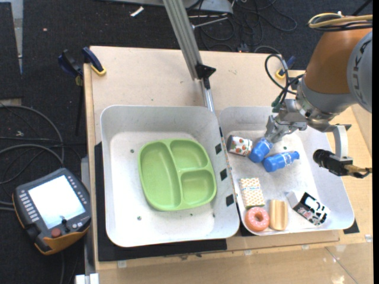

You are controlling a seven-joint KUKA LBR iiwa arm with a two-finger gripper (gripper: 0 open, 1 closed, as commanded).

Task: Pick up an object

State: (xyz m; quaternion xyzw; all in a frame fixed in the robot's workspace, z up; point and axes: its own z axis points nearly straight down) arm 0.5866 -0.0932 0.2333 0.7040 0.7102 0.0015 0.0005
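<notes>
My gripper [272, 132] hangs over the back of the right bin [337, 185], reaching in from the right. Just below its tip lies a small blue rounded object [259, 151], close to or touching the gripper. A blue bottle [280, 160] lies on its side next to it. Left of them lies a white cup with red spots [239, 145]. Nearer the front are a checkered wafer [251, 191], a pink donut [257, 219], a tan bread roll [278, 214] and a black-and-white object [311, 209].
The left bin [118, 158] holds a green divided plate [177, 173]. A slanted metal pole [185, 31] comes down to the bins' back divider. A teach pendant [52, 209] lies left of the bench.
</notes>
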